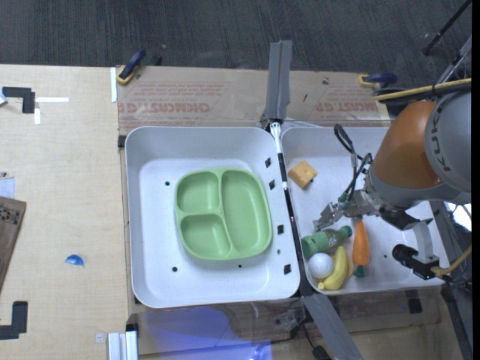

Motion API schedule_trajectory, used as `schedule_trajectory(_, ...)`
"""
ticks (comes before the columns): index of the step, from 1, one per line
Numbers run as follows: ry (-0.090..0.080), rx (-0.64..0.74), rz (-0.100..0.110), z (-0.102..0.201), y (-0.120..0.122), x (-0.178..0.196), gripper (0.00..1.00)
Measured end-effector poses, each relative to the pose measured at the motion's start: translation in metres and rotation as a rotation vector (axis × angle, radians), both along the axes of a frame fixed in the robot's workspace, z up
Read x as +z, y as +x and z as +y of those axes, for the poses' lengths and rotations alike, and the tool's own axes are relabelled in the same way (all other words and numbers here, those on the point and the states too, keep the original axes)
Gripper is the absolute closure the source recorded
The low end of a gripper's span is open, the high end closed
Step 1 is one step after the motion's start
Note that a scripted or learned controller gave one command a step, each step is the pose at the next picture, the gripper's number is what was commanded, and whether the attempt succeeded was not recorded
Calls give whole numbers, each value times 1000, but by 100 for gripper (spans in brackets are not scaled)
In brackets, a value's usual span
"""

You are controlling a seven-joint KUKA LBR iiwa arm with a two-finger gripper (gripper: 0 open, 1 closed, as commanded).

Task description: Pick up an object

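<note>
Bottom of my view: the right bin holds a banana, white egg, green bottle, carrot and, farther back, a tan sponge-like block. My claw hangs just above the bottle; whether it is apart or together I cannot tell. The left bin holds a green divided plate. Brown cardboard lies on the pale wood surface; beyond it, dark carpet.

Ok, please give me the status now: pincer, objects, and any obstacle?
Pincer low in right bin, nothing seen held. Green bottle, carrot, banana, white ball clustered just below it. Cracker apart, unobstructed.
</note>
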State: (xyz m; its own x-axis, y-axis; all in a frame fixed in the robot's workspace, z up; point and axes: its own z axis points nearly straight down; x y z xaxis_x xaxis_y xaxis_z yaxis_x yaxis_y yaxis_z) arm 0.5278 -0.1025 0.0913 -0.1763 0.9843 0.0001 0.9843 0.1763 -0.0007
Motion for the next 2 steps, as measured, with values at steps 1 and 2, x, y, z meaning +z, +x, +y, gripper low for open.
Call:
schedule_trajectory(1,0,-4,0,-2,0,8,100)
schedule_trajectory(2,1,660,-1,-46,-50,0,100)
